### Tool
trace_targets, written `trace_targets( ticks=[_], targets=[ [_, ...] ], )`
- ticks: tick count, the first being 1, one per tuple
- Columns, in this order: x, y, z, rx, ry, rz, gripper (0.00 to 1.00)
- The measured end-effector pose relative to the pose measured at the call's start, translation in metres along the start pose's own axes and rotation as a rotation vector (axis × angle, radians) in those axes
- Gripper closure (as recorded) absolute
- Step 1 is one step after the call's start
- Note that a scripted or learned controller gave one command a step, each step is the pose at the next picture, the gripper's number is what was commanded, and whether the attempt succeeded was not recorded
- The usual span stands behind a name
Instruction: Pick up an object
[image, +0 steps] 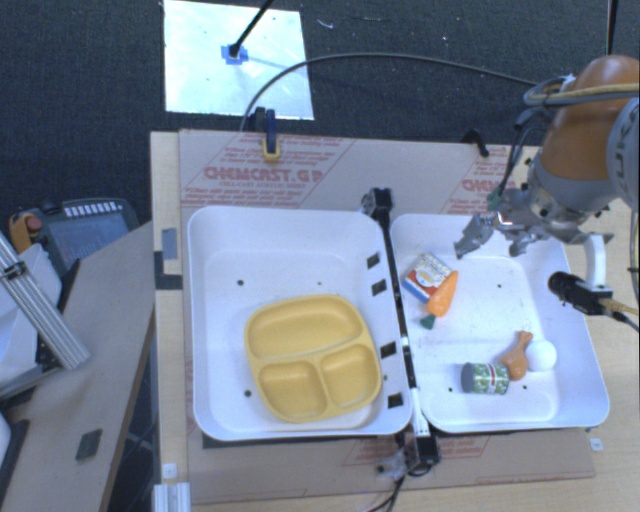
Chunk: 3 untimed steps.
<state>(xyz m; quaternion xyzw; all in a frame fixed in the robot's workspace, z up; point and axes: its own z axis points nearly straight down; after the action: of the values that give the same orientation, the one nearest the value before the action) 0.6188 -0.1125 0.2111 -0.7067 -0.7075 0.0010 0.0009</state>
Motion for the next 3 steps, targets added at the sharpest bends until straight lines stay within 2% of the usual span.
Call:
trace_targets(
  ticks=[2,3],
  targets=[
    [0.003,0.010,0.114,-0.002,0.000,0.000,0.00],
    [0.003,0.012,0.100,-0.008,-0.001,-0.001,1.00]
  ],
)
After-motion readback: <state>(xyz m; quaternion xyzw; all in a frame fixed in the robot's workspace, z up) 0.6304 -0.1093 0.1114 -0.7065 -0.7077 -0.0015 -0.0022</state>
